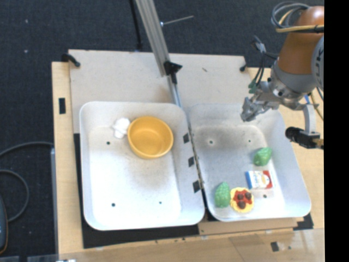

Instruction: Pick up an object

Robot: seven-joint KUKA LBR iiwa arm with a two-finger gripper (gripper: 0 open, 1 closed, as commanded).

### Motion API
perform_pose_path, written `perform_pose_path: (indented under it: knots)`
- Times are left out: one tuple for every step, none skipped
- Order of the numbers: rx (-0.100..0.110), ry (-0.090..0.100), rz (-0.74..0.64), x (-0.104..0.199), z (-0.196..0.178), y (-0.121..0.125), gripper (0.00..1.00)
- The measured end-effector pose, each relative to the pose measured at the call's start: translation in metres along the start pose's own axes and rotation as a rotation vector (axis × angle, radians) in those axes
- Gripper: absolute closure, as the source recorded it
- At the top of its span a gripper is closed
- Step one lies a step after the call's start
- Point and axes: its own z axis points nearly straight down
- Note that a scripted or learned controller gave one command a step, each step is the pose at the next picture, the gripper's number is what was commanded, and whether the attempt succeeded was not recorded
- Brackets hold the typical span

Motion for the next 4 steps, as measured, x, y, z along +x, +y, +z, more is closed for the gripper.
perform_pose_path:
  knots:
    - [0.001, 0.0, 0.0, 0.062, -0.005, 0.002, 1.0]
    - [0.003, 0.0, 0.003, 0.113, -0.01, -0.003, 1.0]
    - [0.006, 0.001, 0.0, 0.158, -0.008, -0.004, 1.0]
    - [0.0, 0.0, -0.001, 0.203, -0.011, -0.001, 1.0]
